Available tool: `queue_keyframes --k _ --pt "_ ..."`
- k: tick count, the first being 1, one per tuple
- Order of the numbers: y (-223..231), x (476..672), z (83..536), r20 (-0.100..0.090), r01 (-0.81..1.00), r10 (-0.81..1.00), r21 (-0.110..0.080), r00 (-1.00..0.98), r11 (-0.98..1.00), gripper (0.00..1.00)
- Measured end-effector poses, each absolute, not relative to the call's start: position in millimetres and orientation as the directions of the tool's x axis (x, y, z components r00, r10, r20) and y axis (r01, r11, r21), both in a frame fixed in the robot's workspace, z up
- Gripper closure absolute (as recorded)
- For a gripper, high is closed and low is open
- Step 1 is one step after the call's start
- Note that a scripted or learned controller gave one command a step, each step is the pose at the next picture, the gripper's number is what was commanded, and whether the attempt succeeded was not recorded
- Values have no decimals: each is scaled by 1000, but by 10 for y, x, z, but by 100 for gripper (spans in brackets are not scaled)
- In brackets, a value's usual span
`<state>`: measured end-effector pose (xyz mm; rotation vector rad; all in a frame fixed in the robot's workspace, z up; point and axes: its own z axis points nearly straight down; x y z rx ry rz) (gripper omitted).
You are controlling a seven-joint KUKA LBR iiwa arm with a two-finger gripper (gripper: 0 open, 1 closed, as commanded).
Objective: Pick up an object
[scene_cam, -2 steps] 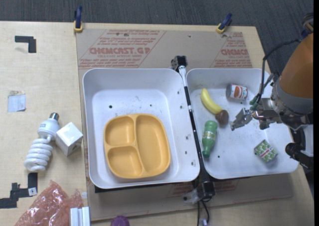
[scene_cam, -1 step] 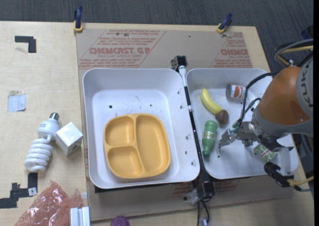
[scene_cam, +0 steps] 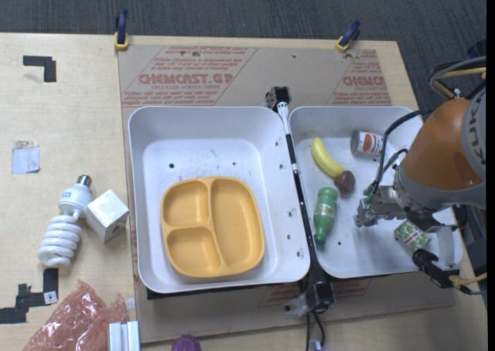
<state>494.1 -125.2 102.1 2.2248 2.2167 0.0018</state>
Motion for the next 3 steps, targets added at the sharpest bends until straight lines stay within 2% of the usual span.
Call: queue_keyframes --k 1,2,3 --pt "-1252 4941 1021 0 1000 1000 1 3 -3 0" --pt "-941 4777 923 0 1000 1000 0 1 -1 0" --pt "-946 4791 1021 0 1000 1000 3 3 -3 100"
